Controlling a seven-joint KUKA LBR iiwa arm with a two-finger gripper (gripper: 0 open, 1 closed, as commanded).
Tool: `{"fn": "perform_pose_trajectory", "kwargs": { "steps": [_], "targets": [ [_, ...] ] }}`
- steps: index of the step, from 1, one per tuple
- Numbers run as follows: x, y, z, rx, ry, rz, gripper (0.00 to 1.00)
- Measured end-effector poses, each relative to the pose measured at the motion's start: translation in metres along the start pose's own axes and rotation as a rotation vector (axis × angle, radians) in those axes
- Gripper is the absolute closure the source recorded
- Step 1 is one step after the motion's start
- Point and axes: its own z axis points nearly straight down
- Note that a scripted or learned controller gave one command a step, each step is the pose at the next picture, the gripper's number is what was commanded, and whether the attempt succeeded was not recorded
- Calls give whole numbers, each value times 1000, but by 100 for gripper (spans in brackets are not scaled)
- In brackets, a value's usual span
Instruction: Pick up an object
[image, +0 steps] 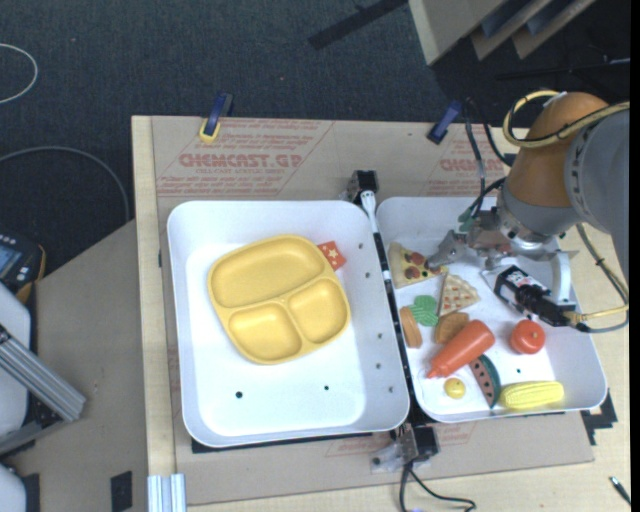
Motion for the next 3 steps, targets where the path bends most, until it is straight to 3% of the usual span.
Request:
{"fn": "perform_pose_trajectory", "kwargs": {
  "steps": [1,3],
  "targets": [
    [0,2,-13,-6,-2,-1,100],
    [-14,-5,-113,-5,-3,-1,100]
  ]
}}
